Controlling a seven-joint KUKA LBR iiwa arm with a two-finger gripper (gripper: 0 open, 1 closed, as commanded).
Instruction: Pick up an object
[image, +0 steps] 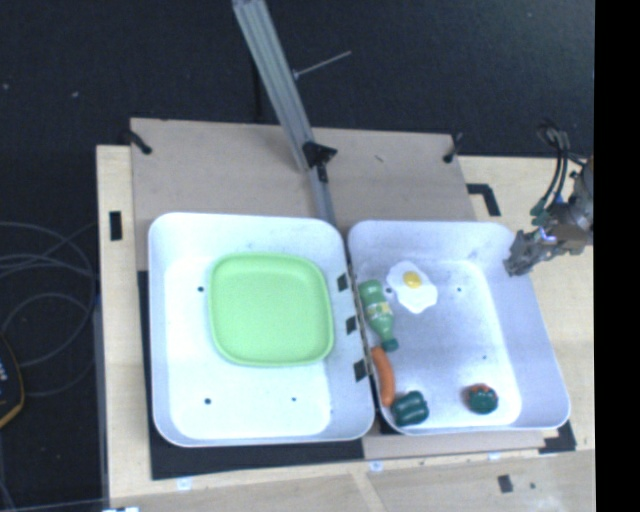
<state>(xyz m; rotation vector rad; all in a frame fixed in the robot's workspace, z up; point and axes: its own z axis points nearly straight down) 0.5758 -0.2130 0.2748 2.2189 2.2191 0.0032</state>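
Gripper (522, 256): at the right bin's (520, 330) upper right rim; whether it is released or clenched, I cannot tell
Fried egg (412, 287): nearest, left of the gripper and slightly below
Green bottle (376, 310): beyond the egg, against the bin's left wall
Red-and-green piece (481, 398): well below the gripper, near the bottom rim
Carrot (384, 374): below the bottle
Dark green piece (409, 407): touching the carrot's lower end
Green plate (271, 308): farthest, in the left bin (180, 340)

tool (522, 255) over right bin (520, 330) rim | green plate (270, 308) in left bin (180, 330)
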